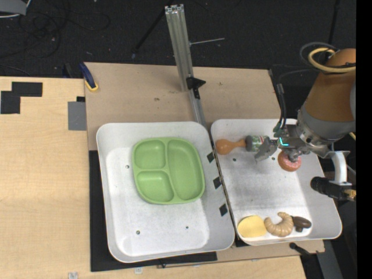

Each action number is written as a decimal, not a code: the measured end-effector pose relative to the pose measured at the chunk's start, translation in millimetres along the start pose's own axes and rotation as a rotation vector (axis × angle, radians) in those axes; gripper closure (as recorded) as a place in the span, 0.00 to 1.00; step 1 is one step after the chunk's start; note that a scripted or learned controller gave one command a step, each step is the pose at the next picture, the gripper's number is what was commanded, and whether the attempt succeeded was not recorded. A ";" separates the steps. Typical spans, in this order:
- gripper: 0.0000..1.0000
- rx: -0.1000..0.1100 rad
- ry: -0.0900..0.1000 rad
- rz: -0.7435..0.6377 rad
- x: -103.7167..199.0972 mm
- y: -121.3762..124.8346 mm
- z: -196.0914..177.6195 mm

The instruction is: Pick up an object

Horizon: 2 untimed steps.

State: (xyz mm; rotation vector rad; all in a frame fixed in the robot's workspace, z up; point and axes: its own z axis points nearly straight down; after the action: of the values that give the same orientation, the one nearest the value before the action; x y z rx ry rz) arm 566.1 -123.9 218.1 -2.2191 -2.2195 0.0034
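Observation:
My gripper hangs over the upper right part of the right bin, open, with its fingers spread just above the floor. A small pink-red round object lies right below and slightly in front of it, not clasped. An orange round-headed object with a grey-green handle end lies to the gripper's left, near the bin's top edge. At the bin's front edge lie a yellow disc, a tan croissant-shaped piece and a dark brown piece.
The left bin holds a green divided plate. An upright metal post stands behind the bins. The arm's grey and orange body rises over the right bin's far right corner.

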 end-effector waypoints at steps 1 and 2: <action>0.00 -0.002 0.000 0.000 -0.1 0.6 -0.9; 0.00 0.005 0.001 0.001 -7.7 -4.6 58.7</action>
State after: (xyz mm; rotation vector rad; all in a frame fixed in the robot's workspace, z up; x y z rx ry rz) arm 561.2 -131.6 159.4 -2.2174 -2.2147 0.0081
